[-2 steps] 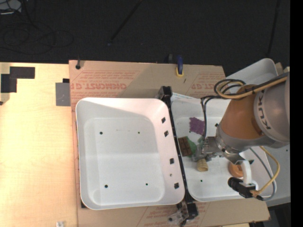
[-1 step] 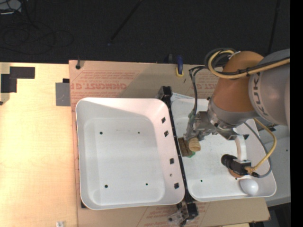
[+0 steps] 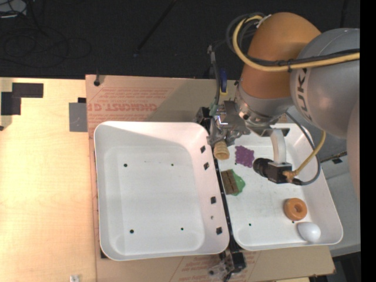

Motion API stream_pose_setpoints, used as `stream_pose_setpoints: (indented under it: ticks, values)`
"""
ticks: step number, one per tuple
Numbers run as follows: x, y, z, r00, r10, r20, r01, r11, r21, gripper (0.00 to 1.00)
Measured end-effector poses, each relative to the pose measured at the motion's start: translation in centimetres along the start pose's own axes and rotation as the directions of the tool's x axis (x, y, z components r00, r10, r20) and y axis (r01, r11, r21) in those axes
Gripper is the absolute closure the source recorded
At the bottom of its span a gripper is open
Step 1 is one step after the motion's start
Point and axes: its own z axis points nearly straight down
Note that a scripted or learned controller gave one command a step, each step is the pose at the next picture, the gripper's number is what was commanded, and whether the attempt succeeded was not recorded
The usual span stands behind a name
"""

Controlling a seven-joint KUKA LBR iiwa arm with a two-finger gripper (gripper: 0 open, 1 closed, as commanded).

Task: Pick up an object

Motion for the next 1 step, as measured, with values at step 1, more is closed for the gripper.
stream_pose_setpoints:
  ticks: [1]
  values:
    - [-0.07,0.62,7.08,1.000,0.009,0.004,-0.009,1.000,0.016,1.00]
